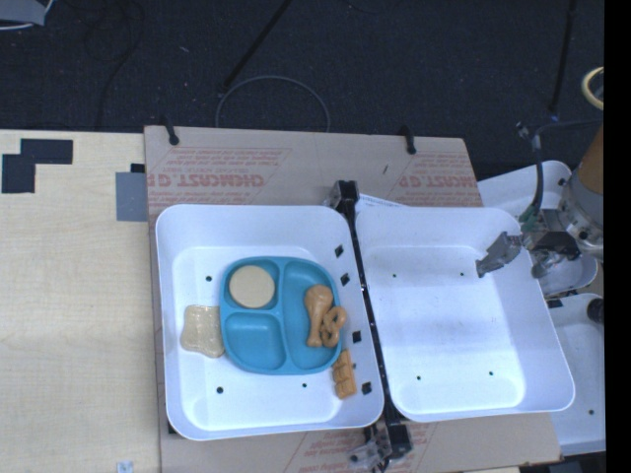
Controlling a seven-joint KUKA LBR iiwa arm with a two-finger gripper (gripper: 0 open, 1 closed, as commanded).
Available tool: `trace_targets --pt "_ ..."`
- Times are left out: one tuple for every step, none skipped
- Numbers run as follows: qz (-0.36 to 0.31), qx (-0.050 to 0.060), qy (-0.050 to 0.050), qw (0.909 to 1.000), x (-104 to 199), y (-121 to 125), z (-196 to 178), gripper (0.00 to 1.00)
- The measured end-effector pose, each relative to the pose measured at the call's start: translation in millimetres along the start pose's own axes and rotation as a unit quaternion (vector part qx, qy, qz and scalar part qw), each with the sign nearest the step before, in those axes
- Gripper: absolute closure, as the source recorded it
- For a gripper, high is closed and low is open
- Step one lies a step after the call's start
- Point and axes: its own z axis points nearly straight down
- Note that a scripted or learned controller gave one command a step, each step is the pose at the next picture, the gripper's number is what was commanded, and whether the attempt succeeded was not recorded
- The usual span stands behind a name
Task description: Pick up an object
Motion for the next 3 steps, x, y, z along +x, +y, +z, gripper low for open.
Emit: trace_targets --pt "-0.001 -0.006 -0.001 1.0 0 2 -6 0.0" --pt "-0.001 -0.003 0.0 1.0 1 4 38 0.0" --pt "-0.001 -0.003 0.0 1.0 5 4 82 0.0"
